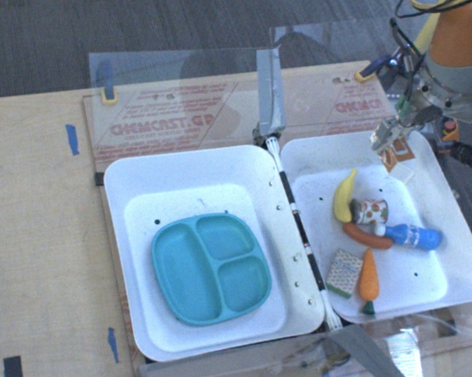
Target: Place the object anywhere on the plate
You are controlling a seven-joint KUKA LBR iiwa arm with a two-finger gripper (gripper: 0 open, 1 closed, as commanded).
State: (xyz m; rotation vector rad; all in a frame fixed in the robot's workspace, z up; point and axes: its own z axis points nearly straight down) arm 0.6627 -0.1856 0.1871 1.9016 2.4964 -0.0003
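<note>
Nearest to me in the right bin [465,279] lie a carrot [367,275] and a small sponge [344,272], then a sausage [367,236], a blue bottle [414,236] and a banana [345,196]. The teal plate [211,267] sits in the left bin [131,239]. Farthest, the gripper [394,140] hangs over the right bin's back rim.

The gripper [397,134] hangs over the right bin's [455,199] far edge; just below it lie a banana [345,195], sausage [367,236], blue bottle [414,236] and carrot [367,275]; the teal plate [211,267] sits well to its left.
</note>
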